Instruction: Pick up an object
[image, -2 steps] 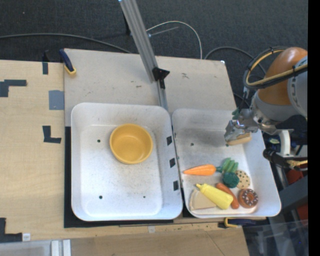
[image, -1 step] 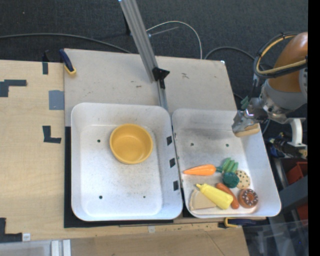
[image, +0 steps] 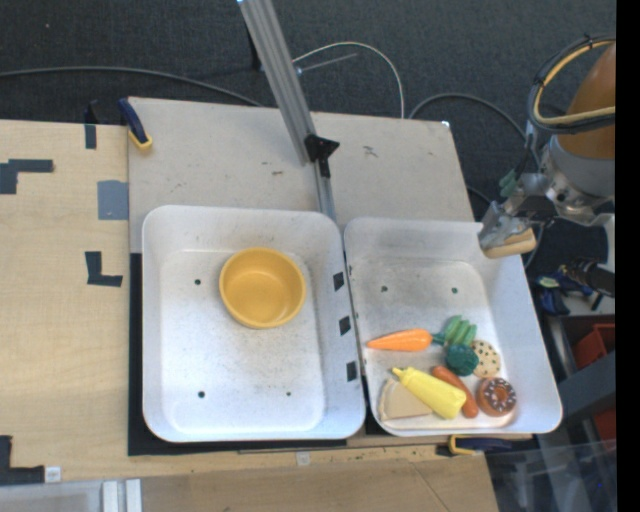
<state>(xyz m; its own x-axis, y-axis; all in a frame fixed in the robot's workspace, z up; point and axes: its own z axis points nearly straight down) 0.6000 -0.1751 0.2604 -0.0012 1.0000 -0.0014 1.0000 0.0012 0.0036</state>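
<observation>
My gripper (image: 506, 236) hangs over the far right rim of the right bin (image: 420, 255), well above the toys. A tan piece shows at its tip, and I cannot make out what it is. The toys lie huddled in the bin's near right corner: an orange carrot (image: 400, 341), a green vegetable (image: 458, 330), a dark green piece (image: 461, 359), a speckled cookie (image: 487, 355), a chocolate donut (image: 496, 397), a yellow bottle (image: 433, 391), a red sausage (image: 450, 378) and a tan bread slice (image: 398, 404).
A yellow bowl (image: 262, 287) sits in the left bin (image: 175, 330), towards its far side. A grey metal pole (image: 285, 80) slants down to the ridge between the bins. Cables run across the dark floor behind the bench.
</observation>
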